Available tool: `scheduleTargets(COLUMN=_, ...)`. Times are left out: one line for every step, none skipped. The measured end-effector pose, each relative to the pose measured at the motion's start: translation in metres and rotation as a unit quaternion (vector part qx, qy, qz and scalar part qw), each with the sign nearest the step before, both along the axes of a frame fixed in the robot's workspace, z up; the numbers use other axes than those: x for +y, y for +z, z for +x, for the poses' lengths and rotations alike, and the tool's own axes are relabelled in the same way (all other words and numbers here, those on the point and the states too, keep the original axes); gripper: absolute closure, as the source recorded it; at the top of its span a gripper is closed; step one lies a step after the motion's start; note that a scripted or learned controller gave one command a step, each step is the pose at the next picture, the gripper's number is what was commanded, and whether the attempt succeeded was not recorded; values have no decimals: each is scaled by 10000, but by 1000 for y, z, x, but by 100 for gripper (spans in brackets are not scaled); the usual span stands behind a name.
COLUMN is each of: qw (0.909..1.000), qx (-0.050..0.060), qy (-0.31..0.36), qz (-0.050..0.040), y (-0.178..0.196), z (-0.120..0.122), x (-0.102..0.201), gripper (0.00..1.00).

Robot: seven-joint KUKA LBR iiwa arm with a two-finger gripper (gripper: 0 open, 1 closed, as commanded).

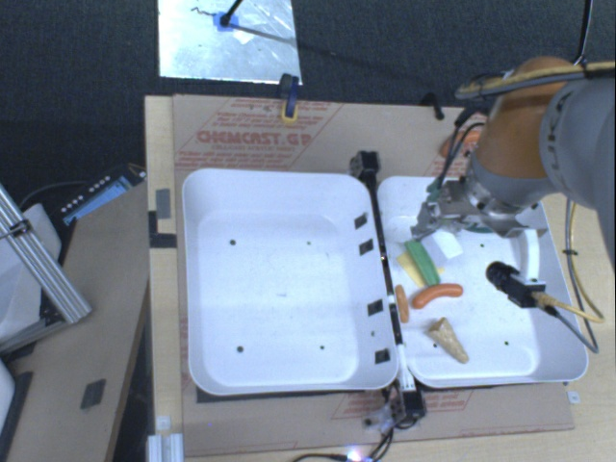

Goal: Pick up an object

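Several small objects crowd the inner half of the right-hand shallow white plastic bin [558,349], and that crowding is where we see the trouble. The flat green stick-shaped piece [421,259] lies touching a yellow wedge-like piece [412,272], with a small white block [446,248] just beside them and an orange sausage-shaped toy [436,295] a little below; a tan cone-shaped piece [449,340] and a short orange stub [402,303] by the black divider hinge [382,258] sit near as well. We judge that a descent here could land a finger on two pieces at once, push the green stick against the yellow one, or pinch an edge so the piece slips out on the lift. The divider close by could also catch the tool. The grey arm with its orange band [525,128] comes in from the right and bends down over the bin's upper part, with the tool [438,215] hanging low just above the white block and the green stick. We cannot tell how its tip is set, since the wrist body hides much of it, and we see nothing held in it. The left-hand shallow white plastic bin [279,277] lies alongside on the cardboard-covered surface [250,133].
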State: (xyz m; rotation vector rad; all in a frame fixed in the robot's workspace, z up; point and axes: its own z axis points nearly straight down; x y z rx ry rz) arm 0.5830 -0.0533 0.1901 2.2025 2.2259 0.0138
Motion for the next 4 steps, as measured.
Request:
scheduleTargets(qw=10000, qx=-47, qy=-26, qz=-16, y=200, z=46, x=-24, gripper=100)
scheduleTargets(qw=9999, qx=111, qy=-4, qz=18, y=25, z=85, x=41, gripper=100)
scheduleTargets(qw=10000, qx=49, qy=-66, qz=-7, y=56, z=86, x=-27, gripper=100)
scheduleTargets(qw=10000, qx=55, qy=-18, qz=7, y=46, z=86, x=22, gripper=100)
